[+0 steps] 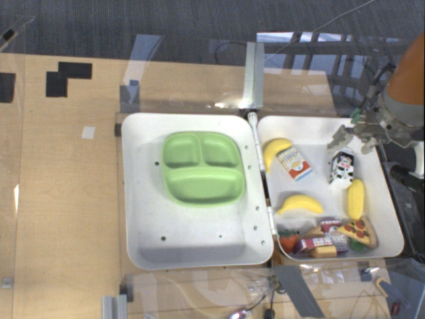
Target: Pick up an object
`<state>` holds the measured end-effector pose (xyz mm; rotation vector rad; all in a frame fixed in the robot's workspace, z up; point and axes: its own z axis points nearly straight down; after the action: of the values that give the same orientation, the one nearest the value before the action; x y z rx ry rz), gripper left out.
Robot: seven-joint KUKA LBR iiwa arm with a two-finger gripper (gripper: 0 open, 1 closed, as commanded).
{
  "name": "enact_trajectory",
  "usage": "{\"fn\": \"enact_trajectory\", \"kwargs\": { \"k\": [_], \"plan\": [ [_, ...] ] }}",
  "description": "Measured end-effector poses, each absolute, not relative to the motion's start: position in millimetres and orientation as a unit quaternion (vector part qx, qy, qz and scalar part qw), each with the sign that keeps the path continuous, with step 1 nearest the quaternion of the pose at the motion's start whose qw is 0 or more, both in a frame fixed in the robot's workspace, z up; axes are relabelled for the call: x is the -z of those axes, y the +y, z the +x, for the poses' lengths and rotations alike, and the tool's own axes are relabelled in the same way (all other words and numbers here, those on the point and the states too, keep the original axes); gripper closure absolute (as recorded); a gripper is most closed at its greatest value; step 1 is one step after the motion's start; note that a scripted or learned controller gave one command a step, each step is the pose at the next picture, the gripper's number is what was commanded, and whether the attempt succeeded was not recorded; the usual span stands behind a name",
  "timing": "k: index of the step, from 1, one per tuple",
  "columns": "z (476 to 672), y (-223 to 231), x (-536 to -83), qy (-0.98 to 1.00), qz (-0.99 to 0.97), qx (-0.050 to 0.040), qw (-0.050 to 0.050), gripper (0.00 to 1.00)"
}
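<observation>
Above right bin (392, 234), gripper (352, 138) spread; cow figure (342, 168) just below, not gripped.

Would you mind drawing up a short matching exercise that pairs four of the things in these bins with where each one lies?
Things:
1. green divided plate
2. corn cob
3. pizza slice
4. small carton

Places:
A. right bin, near its front right corner
B. middle of the left bin
C. right bin, beside the upper banana
D. right bin, just below the cow toy

Pairs: 1-B, 2-D, 3-A, 4-C
</observation>
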<state>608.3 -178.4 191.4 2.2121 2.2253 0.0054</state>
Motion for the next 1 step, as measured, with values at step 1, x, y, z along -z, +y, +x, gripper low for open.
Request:
{"fn": "enact_trajectory", "kwargs": {
  "k": [1],
  "plan": [
    [649.0, -204.5, -90.0, 0.723, 0.69, -0.0025, 0.004, 0.0]
  ]
}}
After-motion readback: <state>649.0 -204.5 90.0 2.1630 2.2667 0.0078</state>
